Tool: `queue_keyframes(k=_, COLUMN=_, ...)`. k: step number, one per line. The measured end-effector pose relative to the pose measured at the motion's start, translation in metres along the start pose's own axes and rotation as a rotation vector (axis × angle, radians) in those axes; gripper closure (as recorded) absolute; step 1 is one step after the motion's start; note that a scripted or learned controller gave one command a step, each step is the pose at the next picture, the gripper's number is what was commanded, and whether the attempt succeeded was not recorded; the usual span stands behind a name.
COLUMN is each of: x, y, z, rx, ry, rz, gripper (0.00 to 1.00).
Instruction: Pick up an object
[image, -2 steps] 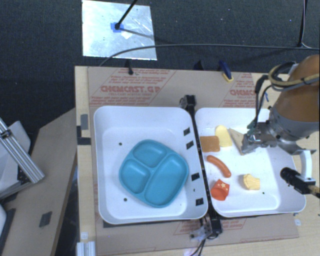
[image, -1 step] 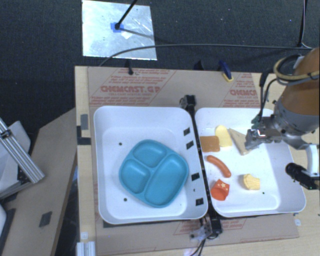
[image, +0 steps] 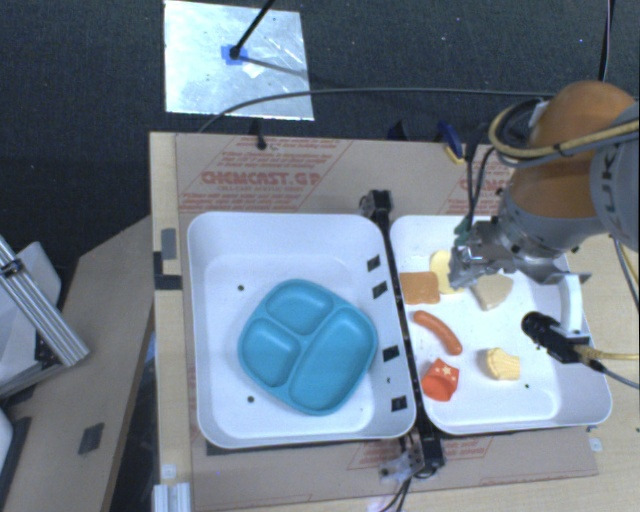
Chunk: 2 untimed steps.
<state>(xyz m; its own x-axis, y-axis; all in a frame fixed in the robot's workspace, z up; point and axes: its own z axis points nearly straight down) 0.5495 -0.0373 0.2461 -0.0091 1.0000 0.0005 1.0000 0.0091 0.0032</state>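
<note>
The gripper hangs low in the right bin, among toy foods — whether it is open or closed I cannot tell. A toast slice lies just beside it, with a sausage, red pepper and yellow corn piece nearer the front. The left bin holds a blue divided plate.

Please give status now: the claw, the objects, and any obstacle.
Claw low in right bin, beside yellow piece. Nothing seen held. Sausage, toast close.
</note>
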Motion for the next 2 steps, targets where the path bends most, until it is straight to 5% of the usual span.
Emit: queue_keyframes(k=2, x=0.109, y=0.057, z=-0.004, rx=-0.001, ry=0.002, rz=-0.002, gripper=1.0)
